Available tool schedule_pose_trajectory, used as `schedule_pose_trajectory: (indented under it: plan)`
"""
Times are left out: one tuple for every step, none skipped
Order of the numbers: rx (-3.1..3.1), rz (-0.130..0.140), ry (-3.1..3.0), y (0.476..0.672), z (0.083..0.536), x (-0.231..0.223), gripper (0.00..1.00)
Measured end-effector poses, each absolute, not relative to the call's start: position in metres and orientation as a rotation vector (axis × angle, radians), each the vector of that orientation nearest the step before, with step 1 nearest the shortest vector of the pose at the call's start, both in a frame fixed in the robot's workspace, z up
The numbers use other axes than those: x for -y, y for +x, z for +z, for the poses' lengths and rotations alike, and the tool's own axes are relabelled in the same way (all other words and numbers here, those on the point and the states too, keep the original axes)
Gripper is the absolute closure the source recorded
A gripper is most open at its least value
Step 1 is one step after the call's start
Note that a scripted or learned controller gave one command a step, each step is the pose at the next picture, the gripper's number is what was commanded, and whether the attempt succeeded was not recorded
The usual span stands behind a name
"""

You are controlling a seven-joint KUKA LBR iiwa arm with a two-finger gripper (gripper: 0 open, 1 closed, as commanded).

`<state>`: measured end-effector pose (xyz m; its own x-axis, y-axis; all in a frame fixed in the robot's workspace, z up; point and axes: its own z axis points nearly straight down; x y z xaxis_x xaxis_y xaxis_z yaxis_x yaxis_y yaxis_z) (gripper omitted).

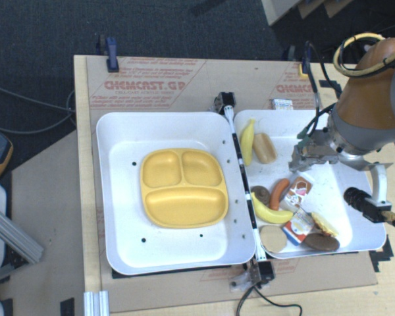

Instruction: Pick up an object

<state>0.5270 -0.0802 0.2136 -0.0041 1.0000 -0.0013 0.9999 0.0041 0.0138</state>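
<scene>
The grey metal claw (311, 158) hangs over the right shallow white bin (362, 241) — open or closed, I cannot tell. Reaching stage: just below lies a small red-and-white packet (300, 188) — next, descend squarely onto it.

Smooth matt yellow plastic plate (184, 188)

the grey arm (372, 110) reaches in from the right, its orange band (375, 54) at the upper right of the view. the wrist bends downward and leftward, with the gripper (301, 162) low over the right bin's middle.
</scene>
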Motion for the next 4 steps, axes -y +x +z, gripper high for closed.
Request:
schedule_pose_trajectory:
  plan:
    - [-2.222,0.000,2.220,0.525,0.206,0.081,0.00]
    - [-2.223,-0.009,2.230,0.525,0.124,0.101,0.00]
    - [-2.206,0.014,2.211,0.544,0.107,0.098,0.00]
    - [-2.197,0.016,2.203,0.546,0.118,0.100,1.00]
